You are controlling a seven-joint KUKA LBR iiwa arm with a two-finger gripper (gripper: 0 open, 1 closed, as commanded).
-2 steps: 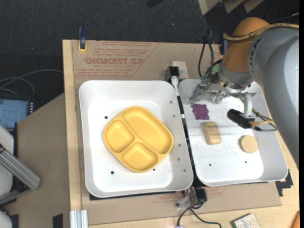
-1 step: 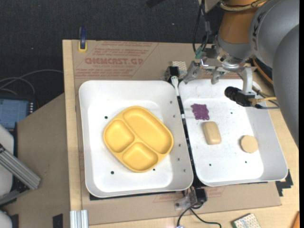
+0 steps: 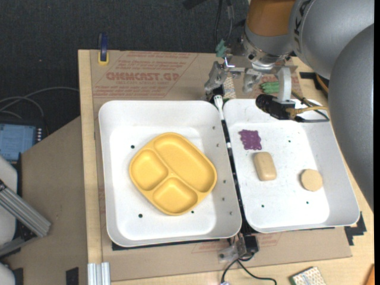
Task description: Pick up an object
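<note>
White bins: two shallow bins sit side by side on the counter, the left-hand bin (image 3: 113, 159) and the right-hand bin (image 3: 332, 183), with their inner walls touching.
Hand: the hand (image 3: 217, 94) hangs at the far edge of the bins, over the seam between them. Whether it is open or closed cannot be told, and nothing is seen held in it.
Tan oblong piece (image 3: 265, 165): lies in the right-hand bin near its middle, apart from the hand and on the near-edge side of it. Its long axis runs from the far edge towards the near edge of the counter, with the near end leaning slightly right.
Purple cluster (image 3: 250, 139): lies in the same bin, just beyond the oblong piece towards the far edge. It is the item nearest the hand, and no clear long axis can be made out.
Tan round piece (image 3: 311, 180): lies towards the right wall of that bin, well apart from the hand. It is round, so no heading applies.
Yellow plate (image 3: 172, 172): a three-compartment plate in the middle of the left-hand bin, set at a slant to the bin walls, with the largest compartment towards the far edge.
Writing: the brown sheet (image 3: 154, 76) under the bins carries red print reading "CHEMCAST GP". The smaller lines are too small to read.
</note>
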